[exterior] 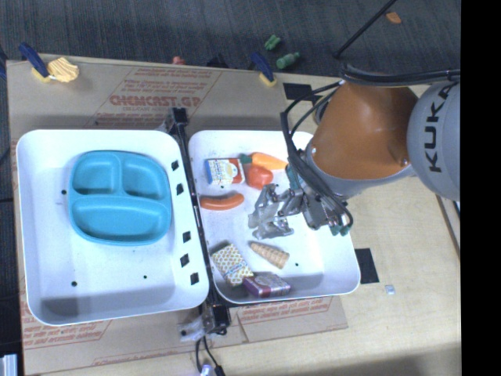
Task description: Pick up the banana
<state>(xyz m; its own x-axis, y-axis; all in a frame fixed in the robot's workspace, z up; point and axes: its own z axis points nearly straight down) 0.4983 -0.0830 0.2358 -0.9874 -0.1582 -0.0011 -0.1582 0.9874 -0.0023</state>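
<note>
My gripper (270, 215), a grey metal piece below the orange wrist band, hangs low over the middle of the right bin (338, 266). Toy foods lie around it. An orange-yellow curved piece (269, 160) and a red piece (258, 177) are just above it. A brown sausage (222, 202) lies to its left and a tan cone (269, 253) just below it. I see nothing held in the gripper. The arm hides the right part of this bin.
A small carton (222, 170), a checkered packet (232, 263) and a purple box (266, 285) also lie in the right bin. The left bin (39, 288) holds a blue divided tray (121, 197). A black divider (186, 210) runs between the bins.
</note>
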